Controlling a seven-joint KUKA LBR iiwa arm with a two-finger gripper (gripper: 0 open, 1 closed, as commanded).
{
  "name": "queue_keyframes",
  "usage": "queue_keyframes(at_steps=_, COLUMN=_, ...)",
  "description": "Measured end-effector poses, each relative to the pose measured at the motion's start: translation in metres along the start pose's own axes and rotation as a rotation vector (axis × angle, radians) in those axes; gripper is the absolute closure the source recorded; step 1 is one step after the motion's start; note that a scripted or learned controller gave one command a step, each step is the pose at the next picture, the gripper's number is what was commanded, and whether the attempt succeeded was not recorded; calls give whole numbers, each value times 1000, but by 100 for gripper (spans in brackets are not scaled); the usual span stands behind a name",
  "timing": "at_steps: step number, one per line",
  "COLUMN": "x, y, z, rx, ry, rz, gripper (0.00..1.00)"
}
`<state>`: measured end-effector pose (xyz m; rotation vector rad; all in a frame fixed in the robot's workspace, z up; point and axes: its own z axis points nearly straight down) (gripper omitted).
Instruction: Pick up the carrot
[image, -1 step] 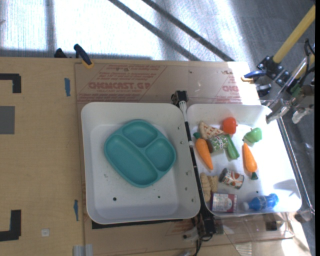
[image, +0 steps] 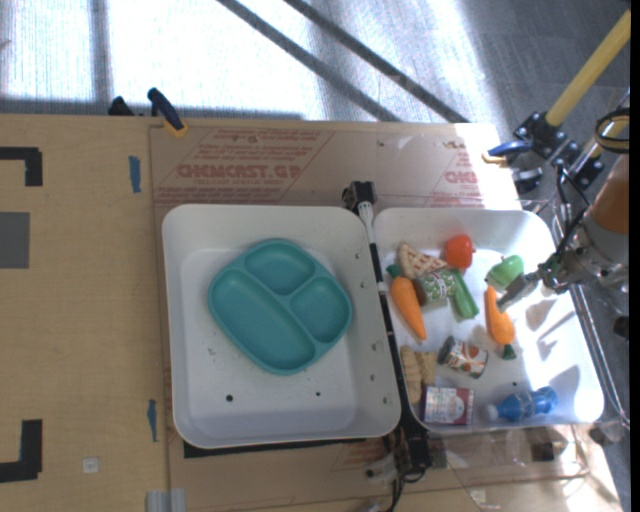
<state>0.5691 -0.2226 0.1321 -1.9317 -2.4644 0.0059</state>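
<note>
Two orange carrot-like pieces lie in the right bin (image: 570, 330). One carrot (image: 407, 306) rests near the bin's left wall, pointing toward the front. A second orange carrot (image: 498, 320) with a green end lies nearer the bin's middle right. My gripper (image: 515, 290) reaches in from the right and hangs just above the upper end of that second carrot. A green pepper (image: 505, 269) sits right behind it.
The right bin also holds a red tomato (image: 458, 250), a green can (image: 437, 288), a small can (image: 462, 357), a red packet (image: 447, 405) and a blue bottle (image: 525, 404). The left bin (image: 190, 330) holds a teal divided plate (image: 280, 305).
</note>
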Motion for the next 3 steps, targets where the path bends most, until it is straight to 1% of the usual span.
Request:
queue_keyframes(at_steps=1, x=11, y=0, z=42, rx=-18, ry=16, rz=142, gripper=0)
queue_keyframes(at_steps=2, x=6, y=0, z=31, rx=-26, ry=-3, rz=140, gripper=100)
queue_keyframes(at_steps=3, x=79, y=59, z=-14, rx=-18, ry=-3, rz=294, gripper=100)
